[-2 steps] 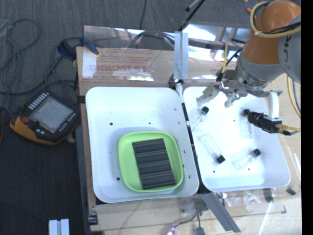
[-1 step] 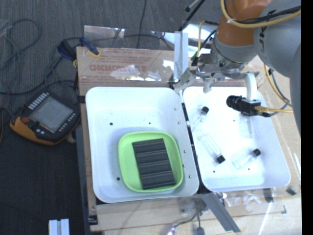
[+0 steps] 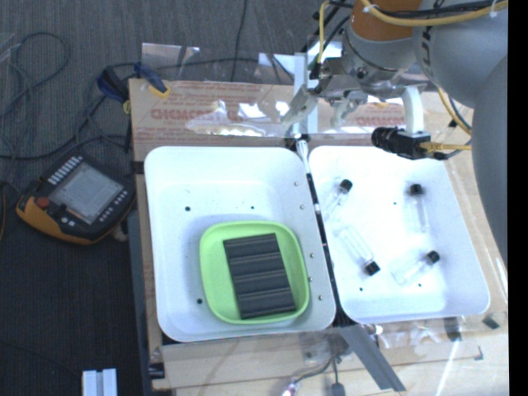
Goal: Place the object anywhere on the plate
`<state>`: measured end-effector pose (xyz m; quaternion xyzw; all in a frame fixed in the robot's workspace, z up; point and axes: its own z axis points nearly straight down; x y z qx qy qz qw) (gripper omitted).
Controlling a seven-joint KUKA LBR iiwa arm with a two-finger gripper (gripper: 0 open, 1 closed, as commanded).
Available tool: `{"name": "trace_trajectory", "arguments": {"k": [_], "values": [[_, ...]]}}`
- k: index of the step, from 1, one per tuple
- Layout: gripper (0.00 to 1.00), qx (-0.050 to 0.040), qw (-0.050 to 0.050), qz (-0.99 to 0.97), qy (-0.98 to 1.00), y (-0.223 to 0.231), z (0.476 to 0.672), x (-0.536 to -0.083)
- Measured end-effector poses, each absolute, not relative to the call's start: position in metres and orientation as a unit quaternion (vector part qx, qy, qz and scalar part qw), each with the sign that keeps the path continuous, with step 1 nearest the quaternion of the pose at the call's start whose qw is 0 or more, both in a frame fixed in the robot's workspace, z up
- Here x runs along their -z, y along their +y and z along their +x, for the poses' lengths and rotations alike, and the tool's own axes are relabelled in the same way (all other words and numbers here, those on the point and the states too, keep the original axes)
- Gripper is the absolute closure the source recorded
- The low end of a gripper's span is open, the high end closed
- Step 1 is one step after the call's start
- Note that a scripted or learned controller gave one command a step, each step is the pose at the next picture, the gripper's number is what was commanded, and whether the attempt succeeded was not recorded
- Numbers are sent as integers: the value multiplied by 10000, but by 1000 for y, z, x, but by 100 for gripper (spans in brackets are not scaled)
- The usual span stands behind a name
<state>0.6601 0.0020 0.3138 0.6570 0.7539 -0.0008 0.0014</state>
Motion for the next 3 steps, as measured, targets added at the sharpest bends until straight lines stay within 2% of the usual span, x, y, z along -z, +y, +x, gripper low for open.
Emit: {"name": "trace_trajectory", "arguments": {"k": [1, 3], "values": [[0, 4, 8, 6623, 7492, 55, 669, -329], [0, 5, 7, 6722, 7404, 149, 669, -377]]}}
